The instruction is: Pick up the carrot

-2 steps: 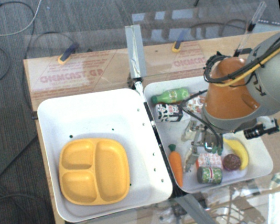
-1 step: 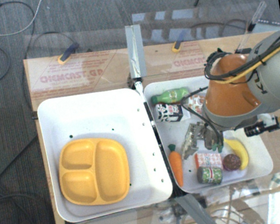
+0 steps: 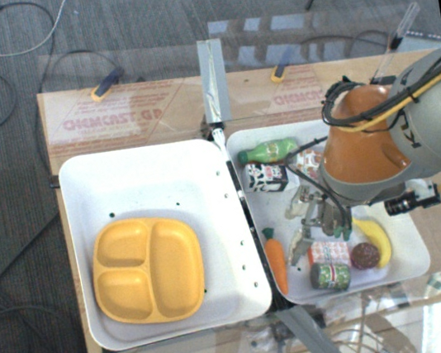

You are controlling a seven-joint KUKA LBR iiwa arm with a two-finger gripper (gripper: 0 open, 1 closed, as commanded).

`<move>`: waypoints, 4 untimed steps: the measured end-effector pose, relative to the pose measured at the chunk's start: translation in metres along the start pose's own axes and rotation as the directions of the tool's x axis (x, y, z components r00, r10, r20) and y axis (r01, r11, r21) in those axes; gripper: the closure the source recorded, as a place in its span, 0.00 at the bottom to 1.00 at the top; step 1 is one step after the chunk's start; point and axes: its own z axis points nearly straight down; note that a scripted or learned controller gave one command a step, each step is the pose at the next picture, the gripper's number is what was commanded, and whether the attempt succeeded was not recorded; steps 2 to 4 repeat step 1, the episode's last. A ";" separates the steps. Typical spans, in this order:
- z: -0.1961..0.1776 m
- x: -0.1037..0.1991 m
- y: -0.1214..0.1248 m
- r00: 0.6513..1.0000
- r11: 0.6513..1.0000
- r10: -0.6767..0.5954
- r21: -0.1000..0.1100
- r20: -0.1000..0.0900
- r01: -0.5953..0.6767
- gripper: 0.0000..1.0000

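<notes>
Carrot (image 3: 277,264): lies along left wall of right bin (image 3: 411,265), green top up; end effector (image 3: 310,223) just right of it, fingers spread, holding nothing.

Two white bins (image 3: 143,163) sit side by side: left of the divider, one yellow tray (image 3: 146,269); right of it, one carrot (image 3: 277,264), one banana (image 3: 376,238), one green bottle (image 3: 269,151), one can (image 3: 331,276).

The desk (image 3: 127,116) carries two white bins: the left bin (image 3: 143,163) touches the right bin (image 3: 415,260) along its right edge.
</notes>
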 end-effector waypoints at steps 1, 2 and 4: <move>0.006 0.025 -0.013 0.981 0.981 0.194 -0.003 0.015 -0.194 0.00; 0.006 0.025 -0.013 0.981 0.981 0.194 -0.003 0.015 -0.194 0.00; 0.006 0.025 -0.013 0.981 0.981 0.194 -0.003 0.015 -0.194 0.00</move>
